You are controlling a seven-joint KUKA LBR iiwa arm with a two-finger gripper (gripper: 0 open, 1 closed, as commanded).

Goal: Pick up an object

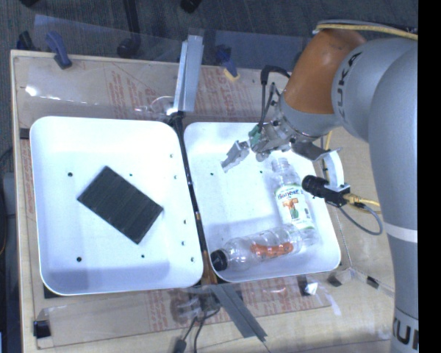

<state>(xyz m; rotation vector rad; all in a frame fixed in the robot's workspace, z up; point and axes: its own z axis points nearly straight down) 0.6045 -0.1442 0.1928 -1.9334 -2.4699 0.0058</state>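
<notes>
I'm working the approach step: my tool is hanging over the upper part of the right bin, above bare white floor, with nothing visibly between its tips. It's small and seen at a slant, so I can't tell how far apart it's set; I'm not calling that either way.

Candidates in this bin are sitting below and to the right of where I'm hovering. An upright-lying clear bottle with a white label is resting along the bin's right side, neck pointing toward the tool. A second clear bottle with a dark cap is lying across the bottom edge, something orange inside it. The two look to be touching near the lower right corner.

The left bin is carrying a flat dark pad, well apart from me.

I'm judging the labelled bottle as the nearest pick. Next move is calling for a shift right and down, lining the tool across the bottle's narrow width. Round clear plastic is likely rolling or slipping if I'm coming in off-centre.
</notes>
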